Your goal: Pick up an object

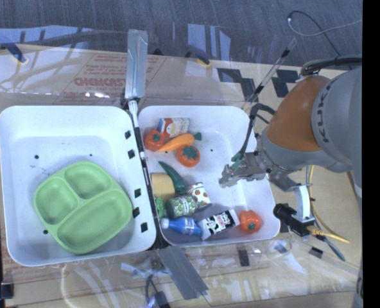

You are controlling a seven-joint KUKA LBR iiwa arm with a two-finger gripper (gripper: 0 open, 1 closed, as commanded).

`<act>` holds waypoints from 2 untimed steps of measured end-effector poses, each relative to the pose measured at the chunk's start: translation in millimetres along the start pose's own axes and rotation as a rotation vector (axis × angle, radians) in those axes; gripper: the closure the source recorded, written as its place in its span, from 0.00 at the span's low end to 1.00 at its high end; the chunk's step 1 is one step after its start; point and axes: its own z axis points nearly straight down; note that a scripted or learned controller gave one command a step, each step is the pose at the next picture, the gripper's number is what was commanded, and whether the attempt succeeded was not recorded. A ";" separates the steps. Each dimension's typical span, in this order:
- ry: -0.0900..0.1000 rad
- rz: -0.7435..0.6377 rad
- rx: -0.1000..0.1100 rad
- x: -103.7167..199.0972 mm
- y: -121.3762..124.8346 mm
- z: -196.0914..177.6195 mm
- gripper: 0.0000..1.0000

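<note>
While gripper (230, 176) hovers, orange tomato (250, 221) lies near, below.

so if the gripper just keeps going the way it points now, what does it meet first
Probably bare bin floor. The gripper points down over an open patch of the right bin, with the orange tomato and green pepper off to its side. Depth is unclear from this slanted view.

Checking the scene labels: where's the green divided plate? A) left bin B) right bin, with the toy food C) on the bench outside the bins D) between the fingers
A: the green divided plate lies flat in the left bin, while the toy food, such as the carrot and blue bottle, sits in the right bin.
</note>
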 end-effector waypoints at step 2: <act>-0.002 0.168 -0.004 -5.4 -7.4 -58.9 0.00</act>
